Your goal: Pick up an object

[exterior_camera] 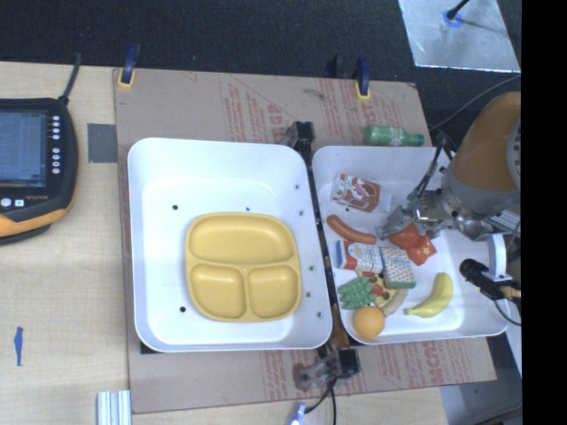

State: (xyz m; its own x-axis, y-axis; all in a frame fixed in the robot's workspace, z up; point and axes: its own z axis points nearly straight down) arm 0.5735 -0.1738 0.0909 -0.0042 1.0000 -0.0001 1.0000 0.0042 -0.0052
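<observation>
The hand (400, 224) is positioned low in the right bin (469, 321), just beside a red packet (415, 244). Its opening cannot be determined. The approach step is judged in progress; closure on the packet and a lift are required next.

The left bin (151, 237) offers open floor all around the yellow divided tray (242, 266) at its middle. The right bin (469, 321) is crowded: hot dog (351, 230), orange (368, 323), banana (431, 297) and packets lie close together, with the arm (483, 162) over its right edge.
</observation>
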